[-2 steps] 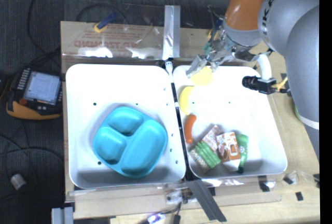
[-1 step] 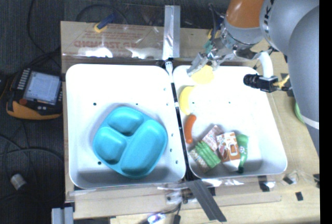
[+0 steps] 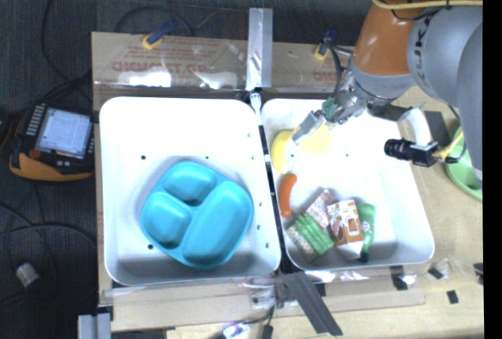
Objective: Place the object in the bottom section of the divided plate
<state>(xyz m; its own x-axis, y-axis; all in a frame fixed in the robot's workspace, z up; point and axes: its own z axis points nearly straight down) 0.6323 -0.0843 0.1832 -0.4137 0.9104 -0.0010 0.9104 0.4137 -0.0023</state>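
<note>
A blue divided plate [image 3: 196, 212] lies in the left bin [image 3: 125, 133], with two small sections toward the upper left and one large section at the lower right. Nothing lies on it. My gripper [image 3: 307, 128] hangs in the upper left part of the right bin [image 3: 400, 196], slanting down to the left. Its tip is right over a yellow object [image 3: 319, 144]. A second yellow piece [image 3: 278, 151] rests against the divider just left of it. Whether the gripper touches the yellow object cannot be made out.
In the right bin an orange carrot [image 3: 287, 192] lies by the divider. Beside it sit a red-and-white snack packet [image 3: 336, 220], a green packet [image 3: 307, 235] and a green item [image 3: 366, 226]. A black camera mount [image 3: 408, 149] juts in from the right.
</note>
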